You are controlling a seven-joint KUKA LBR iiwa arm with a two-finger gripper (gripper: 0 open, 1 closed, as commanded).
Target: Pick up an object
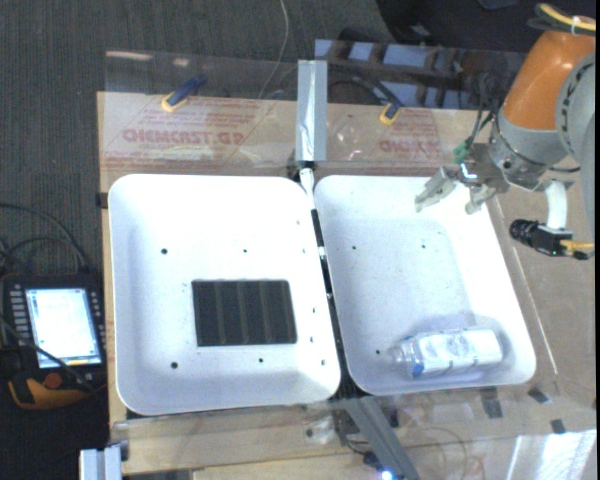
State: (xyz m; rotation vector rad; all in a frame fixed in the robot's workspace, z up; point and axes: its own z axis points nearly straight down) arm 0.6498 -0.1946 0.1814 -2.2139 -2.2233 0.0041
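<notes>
A clear plastic bottle (450,351) with a white label lies on its side near the front right corner of the right bin (380,268). A dark ribbed rectangular pad (244,312) lies flat in the middle of the left bin (150,228). My gripper (448,195) hangs over the back right part of the right bin, well behind the bottle. Its two pale fingers are spread apart with nothing between them.
The arm's orange band (538,78) and grey wrist reach in at the upper right. A metal divider post (311,113) stands behind the seam between the bins. A handheld controller with a lit screen (55,328) lies on the floor at the left.
</notes>
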